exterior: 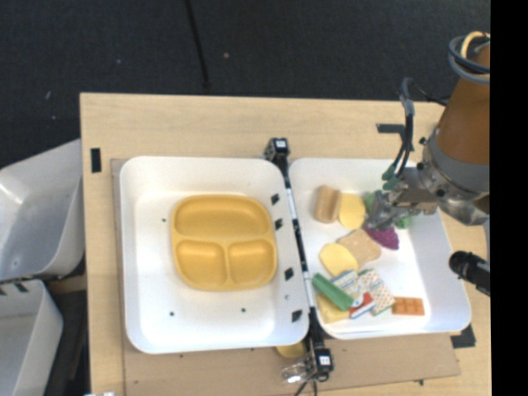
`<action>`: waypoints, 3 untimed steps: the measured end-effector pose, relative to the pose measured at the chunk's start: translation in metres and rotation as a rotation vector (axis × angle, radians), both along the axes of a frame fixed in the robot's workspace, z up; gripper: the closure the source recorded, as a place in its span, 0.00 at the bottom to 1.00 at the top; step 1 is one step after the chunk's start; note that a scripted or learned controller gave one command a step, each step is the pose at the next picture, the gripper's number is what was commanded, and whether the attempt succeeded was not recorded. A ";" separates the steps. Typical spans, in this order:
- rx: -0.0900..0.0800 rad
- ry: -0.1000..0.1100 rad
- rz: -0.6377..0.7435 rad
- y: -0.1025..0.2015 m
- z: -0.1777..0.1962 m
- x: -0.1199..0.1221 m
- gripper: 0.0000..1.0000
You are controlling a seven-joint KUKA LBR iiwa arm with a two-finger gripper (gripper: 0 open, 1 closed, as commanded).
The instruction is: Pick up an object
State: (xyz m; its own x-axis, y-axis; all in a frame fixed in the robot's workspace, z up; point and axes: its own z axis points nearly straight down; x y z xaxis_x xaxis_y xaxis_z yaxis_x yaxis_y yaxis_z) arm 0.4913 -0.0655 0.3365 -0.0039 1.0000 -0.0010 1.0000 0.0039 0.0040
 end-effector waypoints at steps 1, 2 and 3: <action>0.002 0.015 -0.005 -0.006 -0.143 -0.003 1.00; 0.004 0.000 0.010 0.110 -0.095 -0.001 1.00; 0.006 -0.016 0.003 0.136 0.092 0.000 1.00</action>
State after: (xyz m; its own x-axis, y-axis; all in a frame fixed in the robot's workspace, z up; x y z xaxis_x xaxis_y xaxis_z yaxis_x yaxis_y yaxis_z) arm 0.4912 0.0710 0.4284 -0.0074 1.0000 0.0045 0.9998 0.0073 0.0200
